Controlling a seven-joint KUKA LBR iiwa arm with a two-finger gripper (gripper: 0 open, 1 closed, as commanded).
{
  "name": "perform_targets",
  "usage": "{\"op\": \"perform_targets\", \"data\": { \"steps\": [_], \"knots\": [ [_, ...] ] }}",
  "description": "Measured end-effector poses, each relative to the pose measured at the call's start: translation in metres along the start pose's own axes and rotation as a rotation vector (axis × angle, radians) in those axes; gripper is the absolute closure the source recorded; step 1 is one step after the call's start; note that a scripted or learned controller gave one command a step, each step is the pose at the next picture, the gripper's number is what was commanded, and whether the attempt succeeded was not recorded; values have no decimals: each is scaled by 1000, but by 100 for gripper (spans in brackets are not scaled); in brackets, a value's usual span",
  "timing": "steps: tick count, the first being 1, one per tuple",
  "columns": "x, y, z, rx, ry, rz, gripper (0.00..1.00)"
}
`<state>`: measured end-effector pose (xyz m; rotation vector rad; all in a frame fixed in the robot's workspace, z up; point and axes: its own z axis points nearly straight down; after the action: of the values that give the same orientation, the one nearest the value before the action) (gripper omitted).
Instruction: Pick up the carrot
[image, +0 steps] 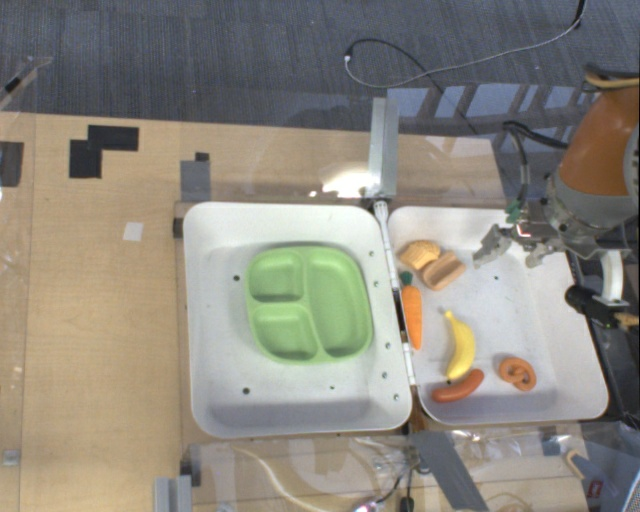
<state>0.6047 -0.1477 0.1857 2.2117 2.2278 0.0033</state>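
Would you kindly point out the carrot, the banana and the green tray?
carrot (411, 316): camera view, middle of its orange body.
banana (461, 347): camera view, middle of its curve.
green tray (306, 304): camera view, central divider between compartments.

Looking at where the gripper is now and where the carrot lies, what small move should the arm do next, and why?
Probably shift the gripper left and toward the camera until it sits above the carrot. It now hangs open over the right bin's far side, holding nothing, while the carrot lies against the bin's left wall, past the bread pieces.
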Motion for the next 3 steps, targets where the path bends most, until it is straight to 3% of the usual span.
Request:
{"op": "perform_targets", "data": {
  "steps": [1,2,3],
  "knots": [
    [22,-3,-15,-1,0,67,0],
    [23,-1,-27,-6,1,61,100],
    [35,29,43,0,0,-3,100]
  ]
}}
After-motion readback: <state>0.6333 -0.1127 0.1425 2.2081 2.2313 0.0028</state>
